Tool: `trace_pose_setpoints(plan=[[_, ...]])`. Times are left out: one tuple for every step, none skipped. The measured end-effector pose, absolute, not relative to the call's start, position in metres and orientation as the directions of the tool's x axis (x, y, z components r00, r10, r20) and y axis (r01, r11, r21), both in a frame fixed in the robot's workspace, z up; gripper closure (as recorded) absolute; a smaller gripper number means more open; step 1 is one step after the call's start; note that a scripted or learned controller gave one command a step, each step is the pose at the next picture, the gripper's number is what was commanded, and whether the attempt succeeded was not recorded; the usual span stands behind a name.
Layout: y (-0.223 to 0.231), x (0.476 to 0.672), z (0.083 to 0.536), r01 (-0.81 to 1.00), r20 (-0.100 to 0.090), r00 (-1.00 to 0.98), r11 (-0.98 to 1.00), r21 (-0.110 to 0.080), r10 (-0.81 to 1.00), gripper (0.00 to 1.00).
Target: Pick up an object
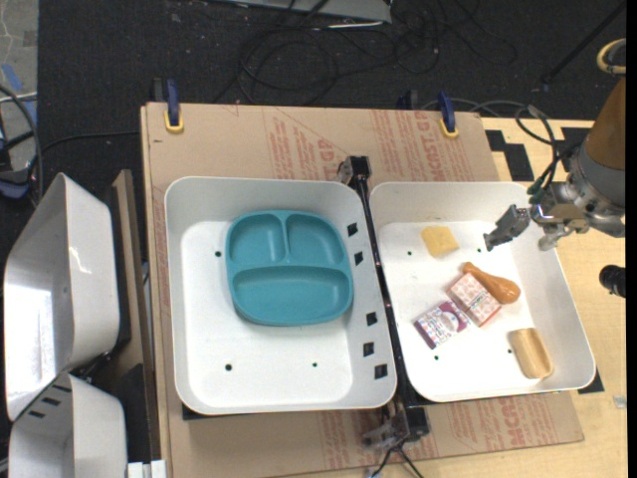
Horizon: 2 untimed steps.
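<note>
- The hand [506, 227] hangs over the upper right part of the right-hand shallow white bin [567, 297] — dark fingers, nothing seen between them; how far apart they stand I cannot tell.
- It touches none of the objects.
- Two bins sit side by side on the brown cardboard-covered bench [259, 142].
- Left-hand shallow white bin [199, 366]: one teal plastic divided plate [289, 267].
- Right bin, five objects: one pale yellow square block [439, 240] just left of the hand, one orange carrot-shaped toy [492, 284], one pink-and-white packet [474, 300], one purple wrapped packet [441, 322], one tan bread-shaped roll [530, 353] near the lower right corner.
</note>
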<state>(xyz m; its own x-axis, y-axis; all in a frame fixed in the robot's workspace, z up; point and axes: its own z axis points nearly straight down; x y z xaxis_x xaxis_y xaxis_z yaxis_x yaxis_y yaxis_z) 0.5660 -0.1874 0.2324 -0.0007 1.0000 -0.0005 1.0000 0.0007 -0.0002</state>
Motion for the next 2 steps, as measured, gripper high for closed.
trace_pose_setpoints(plan=[[-0.188,0.562,0.168,1.0,0.001,0.001,-0.001,-0.006,1.0,0.0],[-0.186,0.57,0.121,1.0,0.0,-0.001,0.001,-0.002,1.0,0.0]])
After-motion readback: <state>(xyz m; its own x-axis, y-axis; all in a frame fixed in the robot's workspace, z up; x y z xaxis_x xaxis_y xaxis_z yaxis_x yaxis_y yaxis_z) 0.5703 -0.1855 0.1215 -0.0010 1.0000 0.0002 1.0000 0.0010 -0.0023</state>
